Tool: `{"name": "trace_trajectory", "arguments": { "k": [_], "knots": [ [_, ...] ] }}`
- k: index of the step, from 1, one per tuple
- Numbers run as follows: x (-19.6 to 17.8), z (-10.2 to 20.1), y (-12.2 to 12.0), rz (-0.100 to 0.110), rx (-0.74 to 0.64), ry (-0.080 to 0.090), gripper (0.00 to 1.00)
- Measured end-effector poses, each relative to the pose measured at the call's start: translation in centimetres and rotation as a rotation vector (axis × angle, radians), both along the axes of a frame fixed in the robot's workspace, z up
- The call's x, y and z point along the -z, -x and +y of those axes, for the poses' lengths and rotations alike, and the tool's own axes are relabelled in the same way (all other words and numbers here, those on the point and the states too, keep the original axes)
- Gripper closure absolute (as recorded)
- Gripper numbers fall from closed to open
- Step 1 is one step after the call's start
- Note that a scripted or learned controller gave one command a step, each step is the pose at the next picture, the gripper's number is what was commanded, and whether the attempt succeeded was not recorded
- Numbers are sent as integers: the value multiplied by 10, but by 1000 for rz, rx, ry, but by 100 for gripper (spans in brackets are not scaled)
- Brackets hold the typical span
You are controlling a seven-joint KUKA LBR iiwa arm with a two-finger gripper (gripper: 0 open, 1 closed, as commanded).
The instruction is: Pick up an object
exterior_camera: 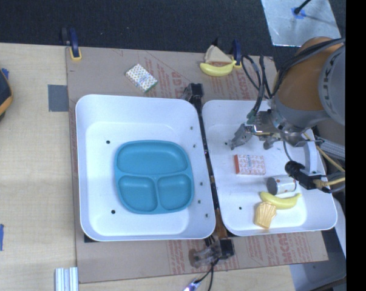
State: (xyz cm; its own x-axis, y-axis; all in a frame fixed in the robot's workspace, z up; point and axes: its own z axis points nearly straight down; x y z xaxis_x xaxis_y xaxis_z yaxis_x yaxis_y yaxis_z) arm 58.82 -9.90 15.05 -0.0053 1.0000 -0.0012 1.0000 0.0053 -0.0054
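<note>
Hand point(254, 140) with fingers apart hovers above packet point(250, 163), inside right bin point(221, 162).

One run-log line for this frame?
gripper: open, over right bin | holding: nothing | nearest: red-white packet | left bin: blue tray

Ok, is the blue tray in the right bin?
No, the blue tray lies in the left bin; the right bin holds the smaller items.

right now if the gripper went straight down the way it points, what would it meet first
Probably the bare floor of the right bin, beside the red-and-white packet. The gripper hangs over the bin's upper part; depth is unclear.
</note>
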Motion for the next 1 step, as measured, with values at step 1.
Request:
{"name": "trace_trajectory", "arguments": {
  "k": [1],
  "knots": [
    [55, -9, 1, -10, 0, 1, 0]
  ]
}}
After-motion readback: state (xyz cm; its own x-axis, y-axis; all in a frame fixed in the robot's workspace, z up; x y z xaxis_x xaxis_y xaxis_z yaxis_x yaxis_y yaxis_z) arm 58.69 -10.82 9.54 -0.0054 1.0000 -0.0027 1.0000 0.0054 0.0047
